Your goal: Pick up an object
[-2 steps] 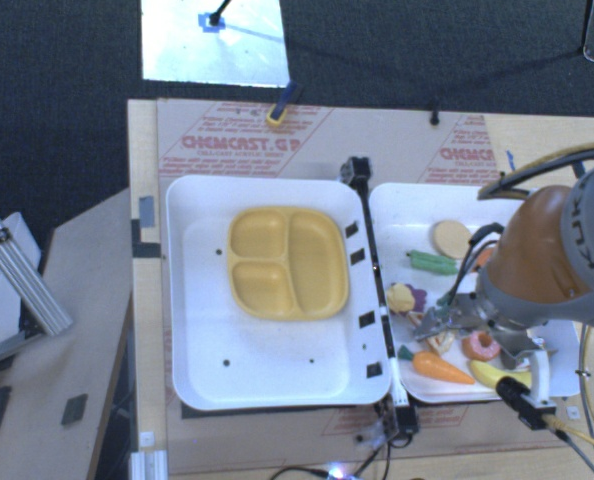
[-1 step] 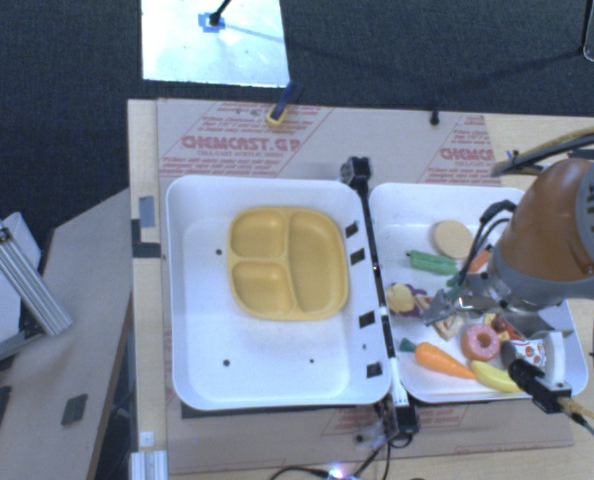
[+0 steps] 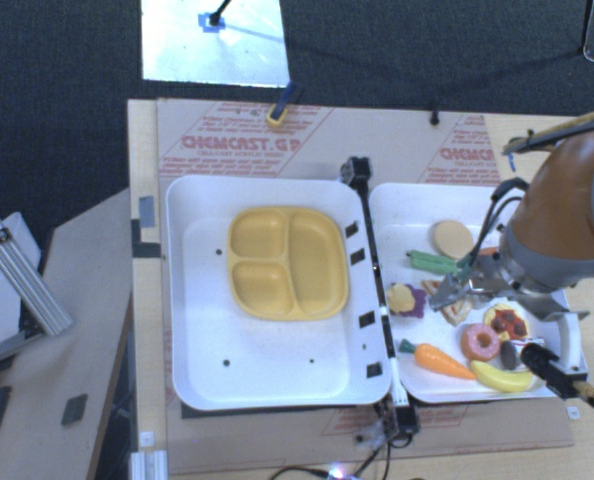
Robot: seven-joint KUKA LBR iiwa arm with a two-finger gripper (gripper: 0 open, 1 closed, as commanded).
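Left bin [image 3: 192, 298]: one yellow divided plate [image 3: 287, 263], three compartments. Right bin [image 3: 402, 213]: tan round cookie [image 3: 452, 238], green pod [image 3: 435, 262], purple-yellow piece [image 3: 405, 298], carrot [image 3: 440, 360], pink donut [image 3: 479, 342], banana [image 3: 501, 376], pizza slice [image 3: 507, 321]. Carrot orange, green top; long axis runs left-right, tip pointing right and slightly toward the front. End effector [image 3: 447, 294] low over bin centre; grip state cannot be told.

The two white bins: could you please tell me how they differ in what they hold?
The left bin holds one yellow divided tray; the right bin holds many small toy foods, such as a carrot and banana. The gripper sits over the right bin, not the left. Both are shallow and white.
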